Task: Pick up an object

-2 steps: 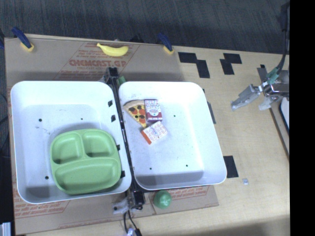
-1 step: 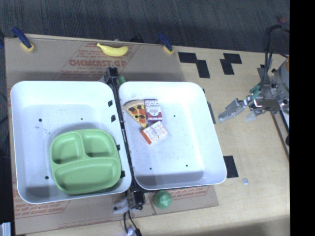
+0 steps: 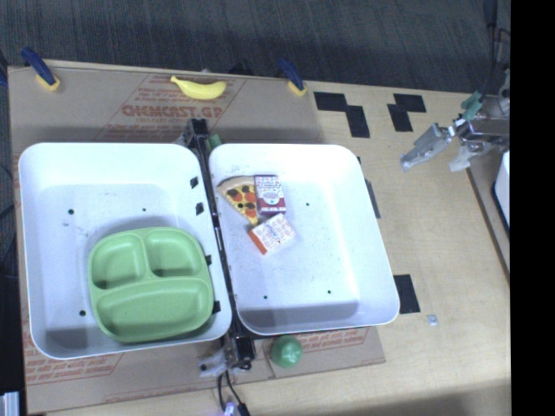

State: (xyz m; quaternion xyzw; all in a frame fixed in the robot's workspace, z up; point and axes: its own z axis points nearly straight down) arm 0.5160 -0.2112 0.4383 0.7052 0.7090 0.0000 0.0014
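A: Where did the gripper (image 3: 414, 156) sit?

B: At the far right, over bare bench (image 3: 434, 232), well apart from both bins. Its metal fingers pointed toward the right bin (image 3: 347, 232), but I could not tell whether they were parted or closed; nothing showed between them.

A: And the things to pick?

B: Three lay in the right bin, bunched in its upper left part. A flat pizza slice toy (image 3: 239, 197), wedge-shaped with red dots, lay near the inner wall. A small dark red box (image 3: 270, 194) sat just beside it, and a small orange and white packet (image 3: 272, 234), tilted, lay just below them.

A: How much room around them?

B: Plenty on the right and lower sides; that bin's smooth white floor was bare there, with a few small dark specks. The pizza slice toy was closest to the wall shared with the left bin (image 3: 52, 198), so that edge was tight.

A: The left bin?

B: It held a green divided plate (image 3: 152, 282), glossy plastic with rounded corners and three compartments, set in the lower half. The upper half of the floor lay open.

A: Anything outside the bins?

B: A yellow banana (image 3: 199, 86) lay on the printed cardboard sheet (image 3: 139, 111) beyond the bins' top rims, between two blue and yellow clamps (image 3: 40, 68). A green ball (image 3: 285, 351) rested on the cardboard just below the right bin's lower rim. Black tape marks (image 3: 347, 111) lay flat on the pale wood bench to the right.
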